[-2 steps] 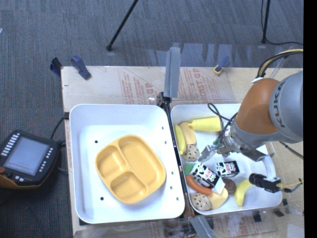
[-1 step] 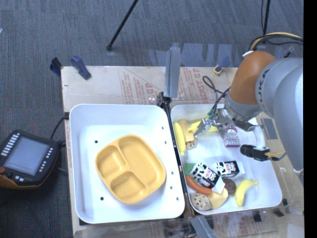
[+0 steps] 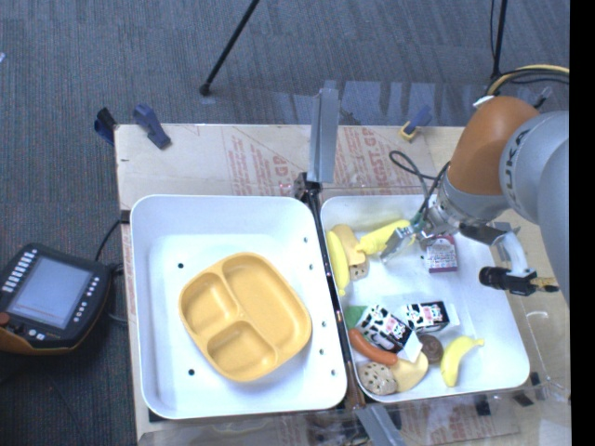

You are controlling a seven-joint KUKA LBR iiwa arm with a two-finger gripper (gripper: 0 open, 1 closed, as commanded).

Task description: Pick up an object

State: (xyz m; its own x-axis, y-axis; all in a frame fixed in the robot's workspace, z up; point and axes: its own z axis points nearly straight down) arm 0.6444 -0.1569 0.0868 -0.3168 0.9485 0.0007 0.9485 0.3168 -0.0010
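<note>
Two white bins sit side by side. The left bin (image 3: 158, 249) holds a yellow divided plate (image 3: 244, 315). The right bin (image 3: 507, 323) holds the toy food. The gripper (image 3: 416, 234) hangs low at about 11 o'clock in the right bin, just beside a yellow banana-like piece (image 3: 379, 239) and a small pink-and-white packet (image 3: 442, 254). Whether its fingers are spread or closed cannot be told here, and nothing is seen between them. The likely target is the yellow piece at its tip; a second banana (image 3: 457, 358) lies at 5 o'clock, and two black-and-white cartons (image 3: 386, 326) near 6 o'clock, touching a sausage (image 3: 374, 349) and a cookie (image 3: 377, 377). These toys look light, rigid and smooth, so probably slippery; the curved yellow piece is best pinched across its narrow middle, the cartons across their flat faces.
</note>
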